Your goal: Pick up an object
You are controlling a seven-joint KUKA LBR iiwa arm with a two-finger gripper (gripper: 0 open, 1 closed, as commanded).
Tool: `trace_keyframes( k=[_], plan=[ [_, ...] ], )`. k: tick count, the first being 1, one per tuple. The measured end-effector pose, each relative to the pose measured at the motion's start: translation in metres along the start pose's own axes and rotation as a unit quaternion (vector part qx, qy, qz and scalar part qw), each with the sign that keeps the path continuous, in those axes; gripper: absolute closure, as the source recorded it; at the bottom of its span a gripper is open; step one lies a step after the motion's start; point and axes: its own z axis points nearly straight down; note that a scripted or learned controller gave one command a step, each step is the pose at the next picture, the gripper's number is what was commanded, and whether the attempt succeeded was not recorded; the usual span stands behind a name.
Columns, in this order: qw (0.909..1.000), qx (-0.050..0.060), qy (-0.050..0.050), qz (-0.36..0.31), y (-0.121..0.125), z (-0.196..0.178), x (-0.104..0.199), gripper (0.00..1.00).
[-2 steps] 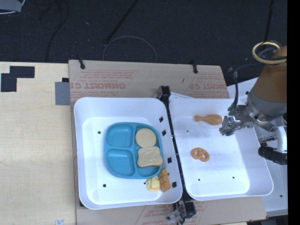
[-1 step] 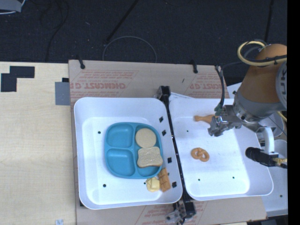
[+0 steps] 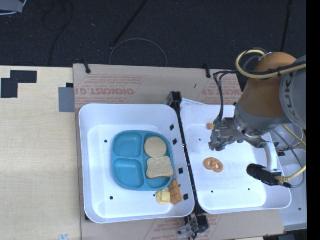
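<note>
While the bench carries two shallow white bins side by side, the arm reaches in from the right of the camera view and hangs over the right bin. Its gripper sits low over the upper middle of that bin, pointing toward the bin's left half. From this angle the tips blur into the dark wrist hardware, so I cannot tell how wide they stand, and nothing can be seen held there.

A pretzel lies flat on the right bin's floor, just below the gripper and apart from it. A small orange piece lies near the gripper's upper left, also on the bin floor. A black cylindrical part with a cable juts over the right side of the same bin.

Across the divider, the left bin holds a blue divided plate. A round cracker-like disc rests in the plate's upper right compartment, and a slice of bread rests in the lower right one, its edge overlapping the plate's rim. Just below the plate, near the bin's lower right corner, a pale yellow piece and an orange-brown waffle-textured piece lie touching each other.

Both bins sit on a brown cardboard sheet.
</note>
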Motion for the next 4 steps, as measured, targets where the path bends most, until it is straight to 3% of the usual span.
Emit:
trace_keyframes(
  k=[3, 4],
  plan=[
    [1.0, -0.001, 0.0, -0.001, -0.014, -0.011, 0.165, 1.0],
    [1.0, -0.001, -0.001, 0.0, -0.014, -0.011, 0.162, 0.0]
  ],
)
